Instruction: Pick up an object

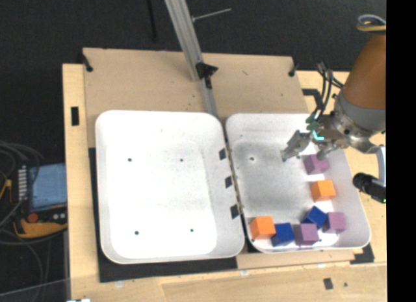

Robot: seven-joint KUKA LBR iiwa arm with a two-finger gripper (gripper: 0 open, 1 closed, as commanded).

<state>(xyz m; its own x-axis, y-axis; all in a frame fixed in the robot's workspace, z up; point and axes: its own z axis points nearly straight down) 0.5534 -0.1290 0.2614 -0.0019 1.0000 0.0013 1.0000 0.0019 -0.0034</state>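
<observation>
My gripper [307, 151] hangs over the upper right part of the right bin [260, 164]. It is open, and nothing shows between its fingers. A purple block [316, 163] lies just below and to the right of it, close to the right finger. Further down the bin's right side sits an orange block [323, 189]. Along the bin's front edge lie an orange block [262, 226], a blue block [283, 233], a purple block [306, 232], a second blue block [316, 216] and another purple block [337, 221].
The left bin [162, 184] sits beside the right one, with small clips on the seam between them. A slanted metal pole [185, 28] rises behind the bins. Cables and a blue device [45, 187] lie off the bench's left side.
</observation>
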